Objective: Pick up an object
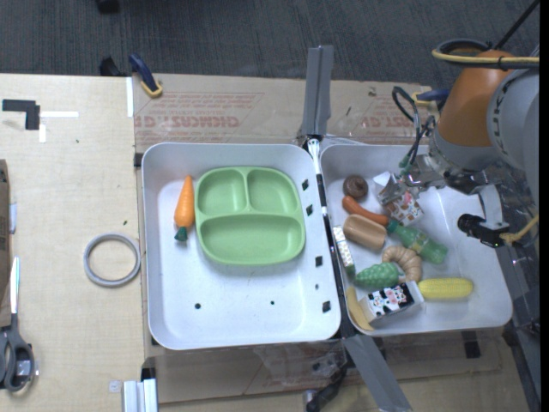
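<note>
The arm is reaching into the right bin from its far right corner, and the tool is hanging over the small crinkled packet near the bin's far edge; whether it is wide, narrow or holding anything cannot be told. The pickable things are crowding the left half of this bin: a chocolate donut, a hot dog, a green bottle, a corn cob by the near edge. The left bin is carrying a green divided plate with a carrot beside it, probably as an alternate drop zone.
</note>
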### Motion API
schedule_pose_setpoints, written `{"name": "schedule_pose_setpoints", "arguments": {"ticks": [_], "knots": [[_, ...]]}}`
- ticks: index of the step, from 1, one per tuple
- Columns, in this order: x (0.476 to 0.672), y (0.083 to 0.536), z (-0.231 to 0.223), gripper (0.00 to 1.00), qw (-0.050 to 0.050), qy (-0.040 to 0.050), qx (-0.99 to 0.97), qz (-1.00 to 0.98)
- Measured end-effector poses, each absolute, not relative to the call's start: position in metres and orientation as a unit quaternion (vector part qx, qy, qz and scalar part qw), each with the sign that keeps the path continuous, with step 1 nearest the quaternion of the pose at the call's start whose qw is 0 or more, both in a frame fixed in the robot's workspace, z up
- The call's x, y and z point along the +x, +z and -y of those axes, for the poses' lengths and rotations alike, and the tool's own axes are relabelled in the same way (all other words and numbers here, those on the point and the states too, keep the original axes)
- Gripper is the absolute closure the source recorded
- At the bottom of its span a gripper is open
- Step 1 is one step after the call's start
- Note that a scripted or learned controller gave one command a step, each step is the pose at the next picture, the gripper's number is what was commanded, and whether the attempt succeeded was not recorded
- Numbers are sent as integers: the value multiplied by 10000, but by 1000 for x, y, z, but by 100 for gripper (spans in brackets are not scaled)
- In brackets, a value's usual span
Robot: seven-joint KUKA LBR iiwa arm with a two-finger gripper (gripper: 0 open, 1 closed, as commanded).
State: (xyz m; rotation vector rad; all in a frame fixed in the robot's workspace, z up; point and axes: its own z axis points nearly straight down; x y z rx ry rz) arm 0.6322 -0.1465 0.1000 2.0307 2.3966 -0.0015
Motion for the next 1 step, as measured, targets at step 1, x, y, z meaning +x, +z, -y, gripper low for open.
{"name": "schedule_pose_setpoints", "arguments": {"ticks": [1], "knots": [[659,206,111,100,-5,-17,6914,-7225]]}}
